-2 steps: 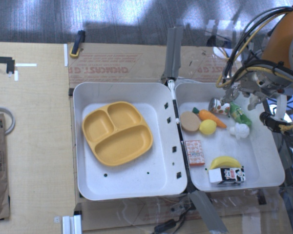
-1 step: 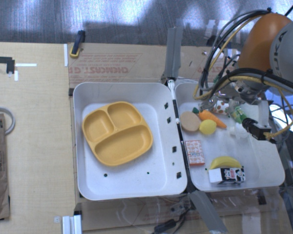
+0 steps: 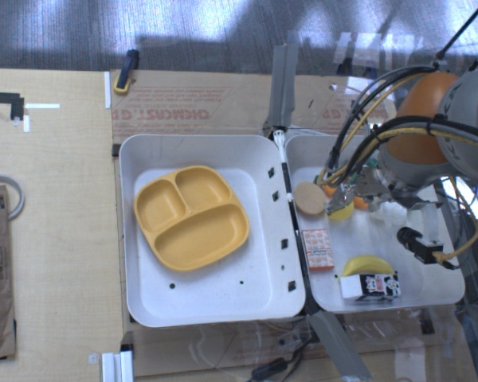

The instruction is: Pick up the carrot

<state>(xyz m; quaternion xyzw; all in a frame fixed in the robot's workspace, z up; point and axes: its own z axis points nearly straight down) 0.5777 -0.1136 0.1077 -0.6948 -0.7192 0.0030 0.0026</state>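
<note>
The gripper (image 3: 344,191) reaches down into the right bin (image 3: 430,293); whether it is open or closed cannot be told. The carrot (image 3: 329,189) shows as an orange bit just beside it, near a round tan disc (image 3: 309,199). The left bin (image 3: 135,293) holds a yellow divided plate (image 3: 191,217)

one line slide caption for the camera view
Gripper down among the right bin items; yellow divided plate in the left bin.
</note>
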